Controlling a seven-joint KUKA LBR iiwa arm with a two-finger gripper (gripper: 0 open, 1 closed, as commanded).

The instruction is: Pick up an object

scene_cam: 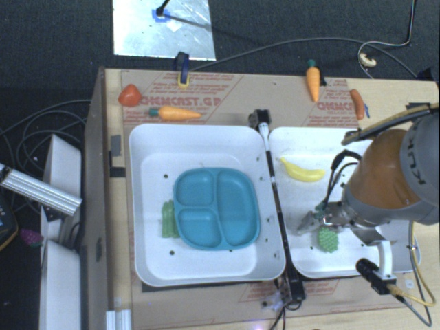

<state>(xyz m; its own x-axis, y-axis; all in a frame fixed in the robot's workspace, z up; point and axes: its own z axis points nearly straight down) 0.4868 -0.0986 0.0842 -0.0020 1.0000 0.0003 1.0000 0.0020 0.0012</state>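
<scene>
Here the grey arm with its orange band [385, 170] reaches in from the right over the right bin [302, 263], and its gripper [317, 220] sits low near the middle of that bin. Whether the gripper is apart or together cannot be told from this slanted view, as the metal parts blur against the white floor. A green knobbly toy [328, 239] lies just below and beside the gripper tip, close enough that contact cannot be judged. A yellow banana [301, 170] lies further up the same bin, apart from the gripper. In the left bin [148, 184] a blue divided plate [217, 207] rests near the centre, with a small green piece [168, 220] touching its left edge. On the cardboard behind the bins lie a carrot [175, 113], a red tomato-like toy [130, 95], a second carrot [313, 81] and an orange-red piece [357, 103].
</scene>
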